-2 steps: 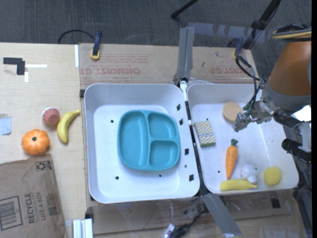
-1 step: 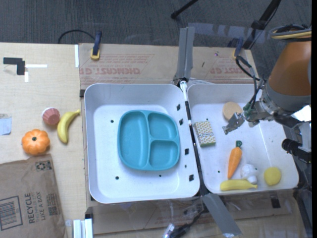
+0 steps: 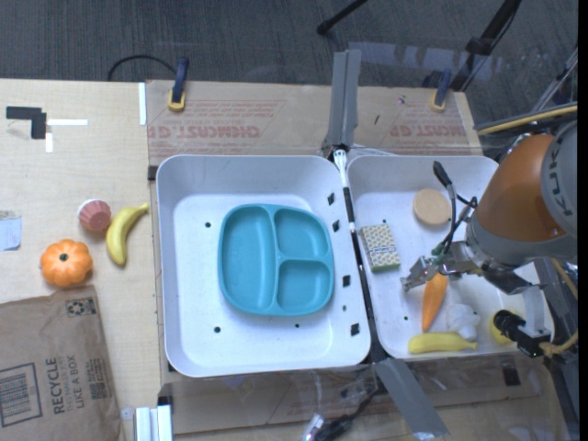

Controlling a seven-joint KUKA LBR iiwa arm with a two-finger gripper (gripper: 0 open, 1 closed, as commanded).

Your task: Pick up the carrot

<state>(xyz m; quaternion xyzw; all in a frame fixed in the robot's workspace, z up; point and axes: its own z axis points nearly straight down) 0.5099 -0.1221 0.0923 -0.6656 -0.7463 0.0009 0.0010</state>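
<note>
- dark carpet with tripod legs behind, and a pale wooden bench [image 3: 55,154] in front carrying two white bins over cardboard sheets clamped at the back edge.
- the carrot [image 3: 434,299] lies in the right bin [image 3: 390,177], near its front, running roughly front to back with its thick end under the tool. a yellow banana [image 3: 442,343] lies just in front of its tip, and something white and crumpled [image 3: 461,318] sits just beside it on the right.
- the gripper [image 3: 432,272] is down at the carrot's upper end. from this slant i cannot tell how the pincer is set, or whether it has the carrot at all.
- to do this step well, i would want the grasp across the carrot's width, on the thick part, not along its length. i'd lift straight up and slowly, since the tapered shape looks likely to slide out.
- i'd keep clear of the sponge [image 3: 379,246] to the left and the round tan disc [image 3: 432,207] behind.
- the left bin [image 3: 184,246] holds a blue divided plate [image 3: 276,259].
- writing i can read: "recycle like a box" on the brown paper bag [image 3: 55,366] at front left, with a barcode. the cardboard [image 3: 239,118] behind the bins has red print, upside down and hard to make out.
</note>
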